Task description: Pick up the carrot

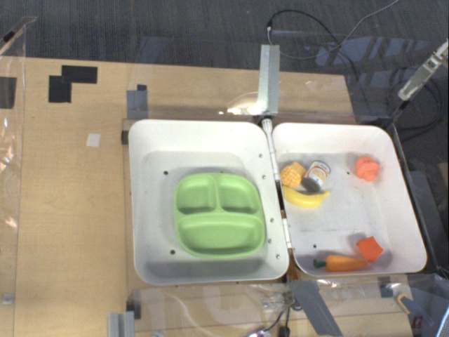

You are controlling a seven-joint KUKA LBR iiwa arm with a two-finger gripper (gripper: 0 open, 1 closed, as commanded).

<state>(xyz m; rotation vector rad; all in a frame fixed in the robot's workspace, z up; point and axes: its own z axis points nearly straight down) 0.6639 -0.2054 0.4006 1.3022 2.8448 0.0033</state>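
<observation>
A carrot (346, 262) lies flat along the lower edge of the right-hand white bin (393, 144), in the lower right of the frame. Its orange body points right and its dark green stalk end points left, close to the bin's bottom wall. Just above and to the right of its tip sits a small orange-red block (370, 248); whether the two touch is not clear. Well apart from them, in the upper left of the same bin, a banana (305, 198) curves beneath a yellow corn cob (292, 174) and a small tin (317, 176) lying on its side, the three crowded close together beside the divider. A pinkish-orange lumpy object (367, 168) rests alone toward the bin's upper right. The left-hand bin (140, 188) holds a green compartment plate (220, 213) with two small sections above one wide one, set near the bin's centre. Both bins stand on a pale wooden bench (70, 209) marked with black patches (70, 81) in the upper left of the frame. A grey metal post (269, 76) rises at the top of the seam between the bins, and black cables (316, 27) loop over the dark floor behind. A pale slanted bar (423, 72) crosses the upper right corner. Whether the gripper is apart or together cannot be told.
</observation>
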